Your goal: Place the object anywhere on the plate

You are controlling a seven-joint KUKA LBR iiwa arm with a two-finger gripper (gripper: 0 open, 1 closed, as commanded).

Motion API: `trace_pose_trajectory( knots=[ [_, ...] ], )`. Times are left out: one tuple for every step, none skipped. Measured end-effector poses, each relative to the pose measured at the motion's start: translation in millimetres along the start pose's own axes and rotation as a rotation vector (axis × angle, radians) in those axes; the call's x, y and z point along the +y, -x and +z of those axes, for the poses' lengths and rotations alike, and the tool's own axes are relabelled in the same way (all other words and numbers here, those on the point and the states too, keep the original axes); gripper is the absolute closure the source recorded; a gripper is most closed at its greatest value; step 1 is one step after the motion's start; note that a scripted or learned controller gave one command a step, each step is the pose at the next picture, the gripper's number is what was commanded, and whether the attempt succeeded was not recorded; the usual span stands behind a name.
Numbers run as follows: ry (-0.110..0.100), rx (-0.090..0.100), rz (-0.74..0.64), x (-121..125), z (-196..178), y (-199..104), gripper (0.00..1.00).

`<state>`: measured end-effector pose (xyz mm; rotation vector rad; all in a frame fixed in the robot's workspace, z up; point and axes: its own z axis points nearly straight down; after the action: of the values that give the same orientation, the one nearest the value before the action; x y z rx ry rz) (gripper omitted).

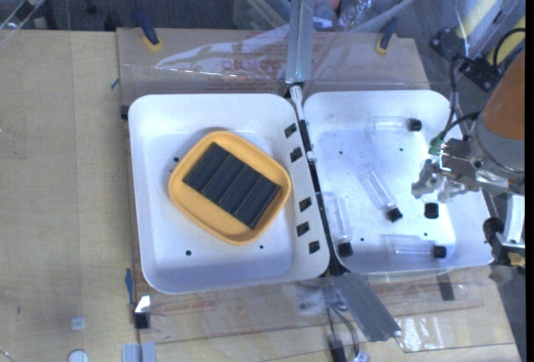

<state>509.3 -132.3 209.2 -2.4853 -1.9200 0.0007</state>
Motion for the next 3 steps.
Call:
trace_pose_trajectory(
  knots=[
    [-0.005,0.000,-0.117,-34.8,6.1,-108.5,1.00],
    [-0.001,-0.001,-0.081,24.1,25.8,-142.0,1.00],
    [0.000,-0.001,-0.177,21.4,25.7,-220.2,1.00]
  ],
)
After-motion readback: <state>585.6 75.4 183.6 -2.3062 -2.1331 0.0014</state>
